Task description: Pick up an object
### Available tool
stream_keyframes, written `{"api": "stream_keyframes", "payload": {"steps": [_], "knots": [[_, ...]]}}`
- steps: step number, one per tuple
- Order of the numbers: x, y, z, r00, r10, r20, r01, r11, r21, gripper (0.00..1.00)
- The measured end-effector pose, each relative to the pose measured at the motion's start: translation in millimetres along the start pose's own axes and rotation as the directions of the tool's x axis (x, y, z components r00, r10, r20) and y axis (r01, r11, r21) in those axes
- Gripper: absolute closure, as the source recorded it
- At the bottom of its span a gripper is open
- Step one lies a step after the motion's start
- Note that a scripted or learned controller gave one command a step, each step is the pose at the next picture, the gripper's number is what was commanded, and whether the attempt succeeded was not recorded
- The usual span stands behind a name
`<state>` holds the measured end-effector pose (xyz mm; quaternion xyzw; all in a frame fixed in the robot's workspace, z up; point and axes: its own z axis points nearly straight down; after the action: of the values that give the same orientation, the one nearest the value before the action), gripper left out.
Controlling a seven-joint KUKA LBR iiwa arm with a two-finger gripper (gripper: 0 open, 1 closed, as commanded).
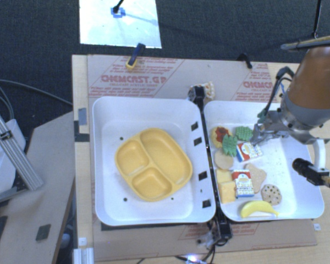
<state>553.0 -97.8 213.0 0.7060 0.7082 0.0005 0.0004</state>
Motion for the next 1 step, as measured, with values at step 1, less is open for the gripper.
{"api": "stream_keyframes", "payload": {"steps": [1], "knots": [[34.5,-29.3,30.3,1.0,-0.004,-0.002,0.004,1.0,0.004,0.0]]}}
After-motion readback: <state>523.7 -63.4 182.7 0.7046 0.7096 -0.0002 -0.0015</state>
